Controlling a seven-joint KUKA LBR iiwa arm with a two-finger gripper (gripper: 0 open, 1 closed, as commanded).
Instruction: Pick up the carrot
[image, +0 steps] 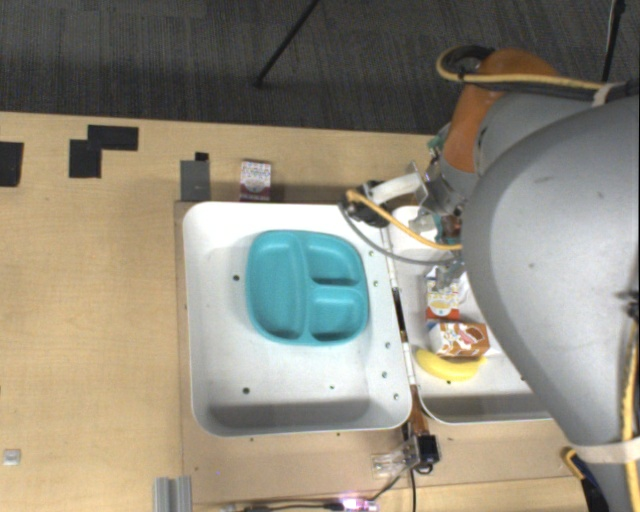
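My gripper (428, 212) hangs low over the far left part of the right bin (470, 408), below the orange wrist band (462, 130). The bulky grey arm (560, 270) covers most of that bin. Just in front of the gripper lie a small white and orange item (445, 296), an orange and white packet (462, 340) and a yellow banana-shaped piece (447, 366). A small orange-red bit (440, 313) shows between the first two; I cannot tell whether it is the carrot.
The left bin (215, 330) holds a teal divided plate (306, 286). A yellow cable (375, 217) loops over the wall between the bins. A small patterned cube (256, 179) and a grey block (195, 178) stand on the bench behind the left bin.
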